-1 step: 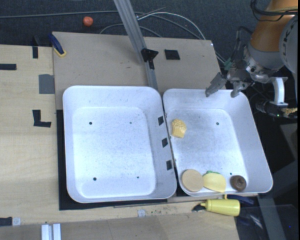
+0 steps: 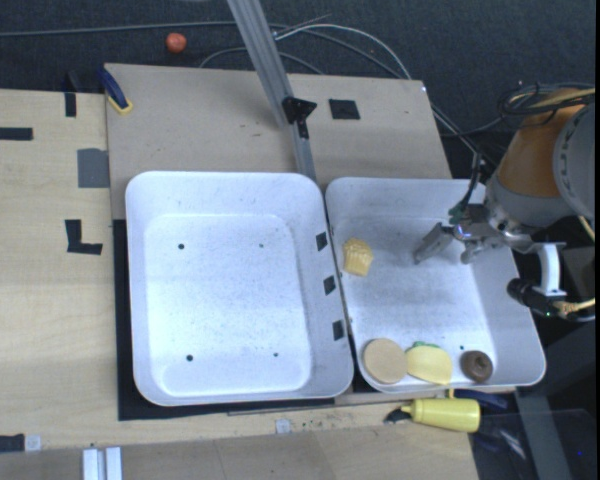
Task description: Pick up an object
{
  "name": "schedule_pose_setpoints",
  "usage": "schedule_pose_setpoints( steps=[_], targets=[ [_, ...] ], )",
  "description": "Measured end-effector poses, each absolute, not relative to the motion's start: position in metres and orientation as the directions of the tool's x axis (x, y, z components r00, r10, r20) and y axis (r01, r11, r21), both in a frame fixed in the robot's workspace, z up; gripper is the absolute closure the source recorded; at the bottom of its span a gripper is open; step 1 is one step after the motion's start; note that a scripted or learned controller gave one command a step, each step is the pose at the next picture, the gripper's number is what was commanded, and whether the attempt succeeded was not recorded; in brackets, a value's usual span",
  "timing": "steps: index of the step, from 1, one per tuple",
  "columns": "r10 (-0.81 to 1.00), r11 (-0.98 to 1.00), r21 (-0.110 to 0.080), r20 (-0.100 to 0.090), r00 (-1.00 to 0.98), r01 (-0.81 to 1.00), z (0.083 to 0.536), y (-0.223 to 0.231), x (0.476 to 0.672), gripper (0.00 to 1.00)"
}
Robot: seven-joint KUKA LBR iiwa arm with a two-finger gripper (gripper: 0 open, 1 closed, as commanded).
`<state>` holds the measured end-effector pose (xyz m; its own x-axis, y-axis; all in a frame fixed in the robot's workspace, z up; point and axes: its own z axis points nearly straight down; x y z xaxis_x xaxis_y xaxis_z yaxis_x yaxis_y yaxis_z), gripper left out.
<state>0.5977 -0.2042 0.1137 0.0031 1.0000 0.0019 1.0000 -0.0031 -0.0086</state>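
Right bin holds four small things. A pale yellow lump lies alone near the bin's left wall, upper half. Along the near edge sit three in a row: a tan disc, a yellow rounded piece touching it (a trace of green shows at its top), and a small brown round thing just beside that. The left bin shows only its speckled floor.

The gripper hangs over the right bin's upper right part. The jaws stand spread apart, one finger angled out toward the lump, with nothing between them.

Nearest candidate is the yellow lump: it lies to the left of the jaws, apart from them, with open bin floor between. The three-item row is farther off, toward the near rim.

Handling, judged from looks: the lump appears light and possibly soft or foam-like, with an irregular outline; a grasp across its narrower middle seems the safest. It stands free of the wall, so both fingers should have room. The disc lies flat and low (likely hard to get under); the crowded row risks a nudge to neighbours.
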Motion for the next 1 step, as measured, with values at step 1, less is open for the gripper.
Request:
schedule_pose_setpoints(
  steps=[1],
  targets=[
    [1.000, 0.001, 0.000, 0.000, -0.001, 1.000, 0.1281, -0.2027, 0.6008, 1.00]
  ],
)
